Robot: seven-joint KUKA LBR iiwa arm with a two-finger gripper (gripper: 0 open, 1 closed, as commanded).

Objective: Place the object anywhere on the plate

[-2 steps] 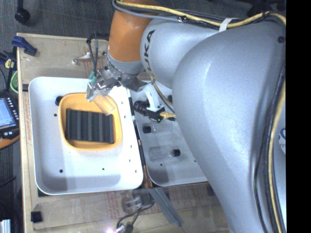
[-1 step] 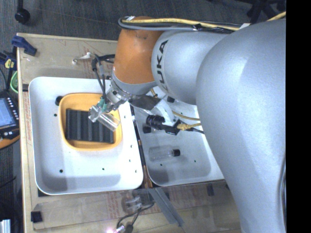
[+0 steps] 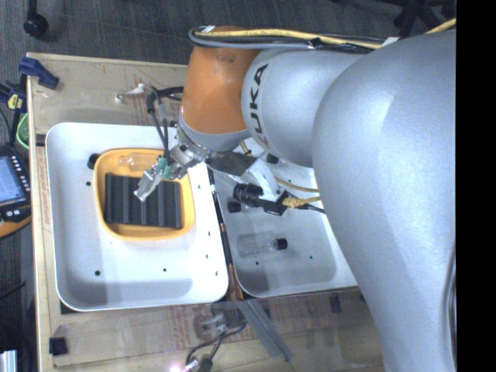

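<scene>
A yellow plate [image 3: 108, 178] with a dark ribbed middle lies in the left white bin [image 3: 132, 277]. My gripper [image 3: 149, 183] hangs over the plate's upper right part, its tip slanting down to the left. A small green patch [image 3: 162, 166] shows on the gripper just above the tip. In the right bin [image 3: 318, 266] a clear vial with a black cap [image 3: 263, 246] lies on its side, well apart from the gripper. Whether anything sits in the gripper is too small to tell.
The big grey arm with its orange band [image 3: 221, 84] covers most of the right bin. A black fitting with cables [image 3: 249, 195] sits by the bins' shared wall. A handheld device [image 3: 9, 180] lies off the bench's left edge.
</scene>
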